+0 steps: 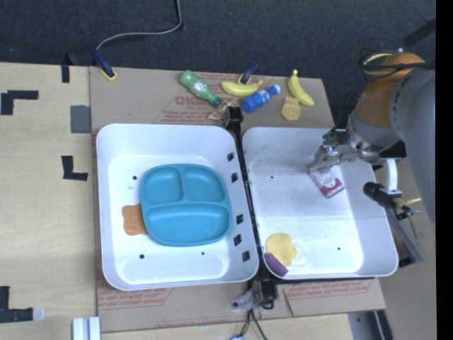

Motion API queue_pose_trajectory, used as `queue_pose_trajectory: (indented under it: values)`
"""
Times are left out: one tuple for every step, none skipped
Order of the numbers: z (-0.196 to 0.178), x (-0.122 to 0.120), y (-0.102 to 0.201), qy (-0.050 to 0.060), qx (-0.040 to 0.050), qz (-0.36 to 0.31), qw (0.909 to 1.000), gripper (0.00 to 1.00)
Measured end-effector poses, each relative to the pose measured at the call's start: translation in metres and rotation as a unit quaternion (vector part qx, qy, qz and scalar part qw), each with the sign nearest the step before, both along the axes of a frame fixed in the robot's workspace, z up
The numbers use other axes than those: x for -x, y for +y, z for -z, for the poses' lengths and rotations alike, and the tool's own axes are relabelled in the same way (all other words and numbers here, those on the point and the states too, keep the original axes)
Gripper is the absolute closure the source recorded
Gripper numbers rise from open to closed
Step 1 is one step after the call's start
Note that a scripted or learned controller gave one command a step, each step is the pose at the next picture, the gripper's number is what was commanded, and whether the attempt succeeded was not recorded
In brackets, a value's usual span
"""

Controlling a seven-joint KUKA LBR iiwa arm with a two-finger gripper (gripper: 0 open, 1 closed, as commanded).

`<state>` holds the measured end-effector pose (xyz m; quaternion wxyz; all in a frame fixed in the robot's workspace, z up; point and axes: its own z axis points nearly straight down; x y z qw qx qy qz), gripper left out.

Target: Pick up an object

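Note:
In the right bin (368,261) a small red and white packet (328,184) lies flat near the far right side. My gripper (327,159) hangs over the packet's upper edge, reaching in from the right below the orange-banded wrist (386,83). Whether it touches the packet is unclear. A yellow soft object (281,246) with a purple piece (276,264) beside it rests at the right bin's near left corner.
The left bin (113,261) holds a blue divided plate (186,204) with an orange piece (132,220) at its left. Behind the bins lie a green bottle (199,87), two bananas (241,88) (301,91), a blue bottle (259,99) and a yellow block (290,109).

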<state>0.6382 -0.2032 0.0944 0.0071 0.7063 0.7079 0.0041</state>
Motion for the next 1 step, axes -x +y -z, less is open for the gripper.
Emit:
queue_pose_trajectory:
  values:
    - [0.0023, 0.0003, 0.0009, -0.001, 0.0004, -0.001, 1.0, 0.0]
